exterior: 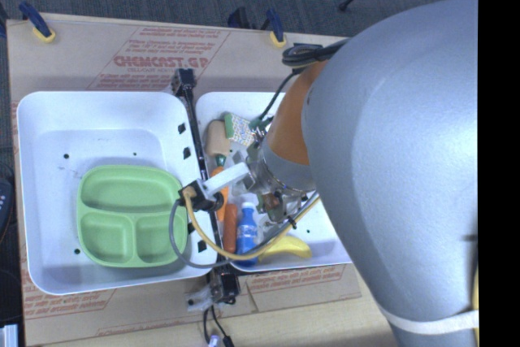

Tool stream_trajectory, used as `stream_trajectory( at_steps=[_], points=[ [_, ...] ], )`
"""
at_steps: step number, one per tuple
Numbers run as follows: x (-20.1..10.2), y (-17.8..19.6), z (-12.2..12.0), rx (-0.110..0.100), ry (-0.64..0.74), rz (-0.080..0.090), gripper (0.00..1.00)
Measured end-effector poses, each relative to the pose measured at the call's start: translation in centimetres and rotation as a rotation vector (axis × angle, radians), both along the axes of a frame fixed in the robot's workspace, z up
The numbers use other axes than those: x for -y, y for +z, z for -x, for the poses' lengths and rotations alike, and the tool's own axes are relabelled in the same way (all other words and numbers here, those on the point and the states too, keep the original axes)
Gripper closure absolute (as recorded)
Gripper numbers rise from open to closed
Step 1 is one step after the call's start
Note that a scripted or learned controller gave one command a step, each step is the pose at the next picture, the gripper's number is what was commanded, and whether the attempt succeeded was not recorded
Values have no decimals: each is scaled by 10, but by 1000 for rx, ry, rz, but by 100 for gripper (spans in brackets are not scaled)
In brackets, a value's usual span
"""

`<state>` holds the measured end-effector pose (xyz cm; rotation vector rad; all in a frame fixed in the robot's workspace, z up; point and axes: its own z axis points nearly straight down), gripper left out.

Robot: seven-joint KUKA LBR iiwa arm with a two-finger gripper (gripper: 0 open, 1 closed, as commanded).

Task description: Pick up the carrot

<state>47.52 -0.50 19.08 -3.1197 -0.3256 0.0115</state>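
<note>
The carrot (230, 227) is a slim orange piece lying lengthwise near the left wall of the right bin (213, 103), toward its front. My gripper (242, 184) hangs low over the middle of that bin, just above and behind the carrot's far end. The grey arm and its orange band cover most of the bin. Nothing orange can be made out in the gripper's grasp.
A blue bottle (248, 230) lies right beside the carrot, and a yellow banana (289, 248) sits at the bin's front. A tan object (217, 137) and a patterned packet (238, 127) lie at the back. A green divided plate (128, 215) sits in the left bin (49, 126).
</note>
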Motion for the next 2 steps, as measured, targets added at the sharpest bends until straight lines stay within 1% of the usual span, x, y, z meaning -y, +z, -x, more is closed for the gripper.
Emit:
stream_trajectory(
  at_steps=[2],
  points=[
    [0,0,0,0,0,0,0]
  ],
)
